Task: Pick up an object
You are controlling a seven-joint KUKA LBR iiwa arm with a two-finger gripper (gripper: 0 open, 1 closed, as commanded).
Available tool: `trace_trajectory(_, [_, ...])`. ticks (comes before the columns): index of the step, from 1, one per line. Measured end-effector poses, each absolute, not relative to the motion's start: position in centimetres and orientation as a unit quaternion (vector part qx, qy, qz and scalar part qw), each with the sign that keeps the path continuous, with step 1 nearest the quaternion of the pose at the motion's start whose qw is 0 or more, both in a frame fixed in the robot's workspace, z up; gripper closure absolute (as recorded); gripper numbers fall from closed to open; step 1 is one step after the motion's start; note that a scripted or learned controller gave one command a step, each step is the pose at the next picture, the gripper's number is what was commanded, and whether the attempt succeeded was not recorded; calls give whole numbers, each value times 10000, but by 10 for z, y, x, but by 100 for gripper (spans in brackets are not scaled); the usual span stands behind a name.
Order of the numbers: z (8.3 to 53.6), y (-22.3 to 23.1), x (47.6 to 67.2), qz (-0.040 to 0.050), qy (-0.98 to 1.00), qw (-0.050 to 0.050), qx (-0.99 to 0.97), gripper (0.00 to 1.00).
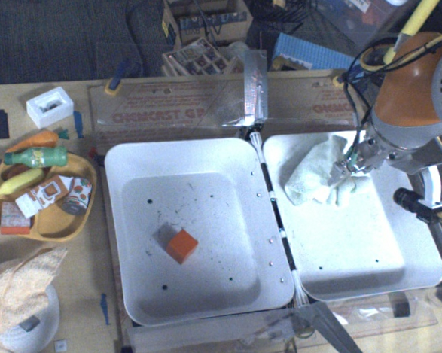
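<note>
Camera view: the pincer is seen pinching a white cloth in the right bin. An orange block is seen in the left bin.

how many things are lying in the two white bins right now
2. An orange block sits in the left bin; a crumpled white cloth lies in the right bin, by the gripper. The cloth could hide something smaller.

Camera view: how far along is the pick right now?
Done: the grey arm's gripper is down in the right white bin, at the crumpled white cloth. In hand: nothing visibly; the cloth lies on the bin floor, and a grasp cannot be confirmed. Left: gripping and lifting. The orange block sits untouched in the left white bin.
</note>
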State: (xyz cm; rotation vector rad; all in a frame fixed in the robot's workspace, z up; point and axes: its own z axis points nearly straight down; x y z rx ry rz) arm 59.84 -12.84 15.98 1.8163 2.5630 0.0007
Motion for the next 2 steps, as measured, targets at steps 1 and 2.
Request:
trace_trajectory(1, [160, -129, 599, 5, 8156, 9, 5786, 0])
trace_trajectory(2, [144, -138, 667, 7, 7377, 24, 6752, 0])
